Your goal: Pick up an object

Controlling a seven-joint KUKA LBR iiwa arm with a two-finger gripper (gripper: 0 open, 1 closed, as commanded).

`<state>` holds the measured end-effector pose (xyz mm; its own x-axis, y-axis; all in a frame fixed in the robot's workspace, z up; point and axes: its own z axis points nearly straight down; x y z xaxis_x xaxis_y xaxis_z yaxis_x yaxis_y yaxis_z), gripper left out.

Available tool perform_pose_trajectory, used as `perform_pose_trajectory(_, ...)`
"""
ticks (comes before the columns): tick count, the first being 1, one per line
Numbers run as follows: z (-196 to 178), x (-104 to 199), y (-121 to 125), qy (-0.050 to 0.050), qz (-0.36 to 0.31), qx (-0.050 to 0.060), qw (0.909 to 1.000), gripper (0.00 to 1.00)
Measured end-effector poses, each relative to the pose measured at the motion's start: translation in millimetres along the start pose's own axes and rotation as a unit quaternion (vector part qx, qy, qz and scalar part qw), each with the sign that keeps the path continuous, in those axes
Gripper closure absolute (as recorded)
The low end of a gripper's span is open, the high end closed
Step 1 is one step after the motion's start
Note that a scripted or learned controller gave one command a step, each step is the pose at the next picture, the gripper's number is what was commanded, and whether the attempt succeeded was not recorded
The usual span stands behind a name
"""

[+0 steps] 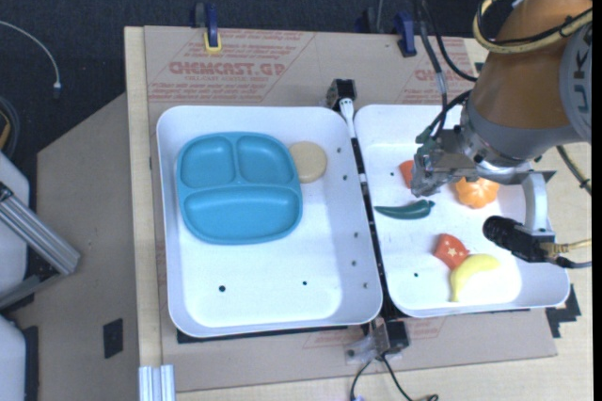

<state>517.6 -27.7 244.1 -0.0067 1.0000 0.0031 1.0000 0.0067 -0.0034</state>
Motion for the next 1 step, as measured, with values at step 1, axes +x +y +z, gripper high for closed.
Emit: perform_pose_trajectory(1, 8.7, 43.9, -7.4, 0.0, 0.001, 0.0, 1.0, 1.0)
